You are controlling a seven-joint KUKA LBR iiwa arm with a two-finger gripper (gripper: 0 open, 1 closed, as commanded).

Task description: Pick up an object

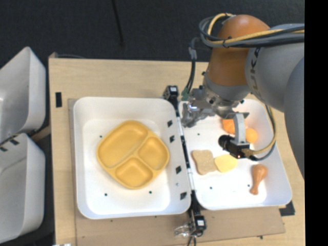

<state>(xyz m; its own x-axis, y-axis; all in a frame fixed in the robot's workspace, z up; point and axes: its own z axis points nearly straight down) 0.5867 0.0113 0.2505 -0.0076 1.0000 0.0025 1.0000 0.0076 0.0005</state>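
Lowest in the frame's right-hand white bin (pixel 277 196) lay a brown toy drumstick (pixel 259 177), then a tan toast slice (pixel 204 161) just beside a yellow cheese-like piece (pixel 225 163). Higher up, the gripper (pixel 190 113) hovered by the bins' shared edge; I could not tell whether it was open or closed.

Light is bright and even, falling from above. The white bins (pixel 82 199) come out nearly blown, their floors flat and pale with little detail, and their rims cast only thin, soft shadows on the counter (pixel 123 78). The tray (pixel 133 152) shows gentle shading in its hollows. A dull highlight sits on top of the arm (pixel 236 45), which throws a faint grey shadow on the right bin (pixel 274 191) below it. The background (pixel 102 19) is almost black. The picture is soft and coarse throughout: the bread (pixel 204 162) has fuzzy edges.
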